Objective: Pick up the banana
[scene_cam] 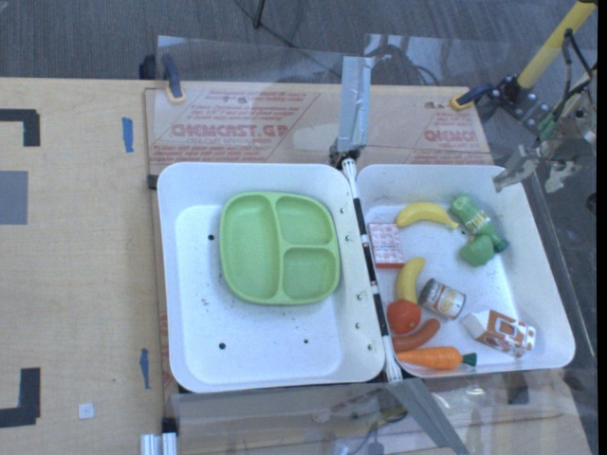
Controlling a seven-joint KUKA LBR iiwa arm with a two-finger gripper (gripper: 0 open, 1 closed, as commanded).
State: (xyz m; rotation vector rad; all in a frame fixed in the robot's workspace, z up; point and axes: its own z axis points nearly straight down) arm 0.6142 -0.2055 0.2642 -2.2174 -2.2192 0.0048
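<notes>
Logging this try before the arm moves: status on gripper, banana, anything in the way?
Gripper at right bin's far right rim, nothing held. Two bananas: one far side, one mid-bin. Can beside the second.

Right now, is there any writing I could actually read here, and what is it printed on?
"CHEMCAST GP", red, faint, on the clear sheet behind the left bin.
Red print on the sheet's right part: too blurred.
Labels on the red-and-white packet, can and carton: too small.

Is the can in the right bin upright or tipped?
Tipped. The can lies on its side on the right bin floor, beside a banana.
</notes>
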